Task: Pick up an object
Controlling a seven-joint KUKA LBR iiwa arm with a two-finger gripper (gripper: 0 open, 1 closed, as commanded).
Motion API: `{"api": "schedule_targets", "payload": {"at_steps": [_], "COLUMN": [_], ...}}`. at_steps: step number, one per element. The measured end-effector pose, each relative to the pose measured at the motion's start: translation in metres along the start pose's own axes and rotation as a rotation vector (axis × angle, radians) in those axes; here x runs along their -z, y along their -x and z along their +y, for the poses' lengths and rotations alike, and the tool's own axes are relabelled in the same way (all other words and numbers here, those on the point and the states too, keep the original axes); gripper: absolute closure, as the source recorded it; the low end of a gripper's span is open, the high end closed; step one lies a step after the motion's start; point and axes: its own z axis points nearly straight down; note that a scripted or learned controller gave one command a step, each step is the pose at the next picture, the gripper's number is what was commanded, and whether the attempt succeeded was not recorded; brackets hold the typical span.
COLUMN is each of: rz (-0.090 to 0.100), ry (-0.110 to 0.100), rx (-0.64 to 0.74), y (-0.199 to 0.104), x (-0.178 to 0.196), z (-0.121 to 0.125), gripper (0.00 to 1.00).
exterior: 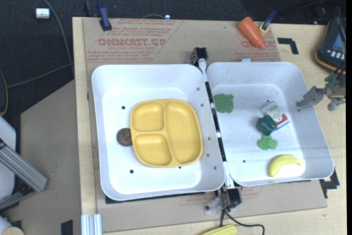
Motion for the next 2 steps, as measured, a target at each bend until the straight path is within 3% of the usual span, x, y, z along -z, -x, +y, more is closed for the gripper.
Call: {"api": "schedule_targets", "payload": {"at_steps": [1,2], "rz": [0.002,0.000], "ry": [-0.002,0.004], "rx": [0.002,0.001], "y": [-0.037,-0.076], "x": [-0.076,-0.145], "z": [0.062,0.027], "gripper": [0.00,0.00]}}
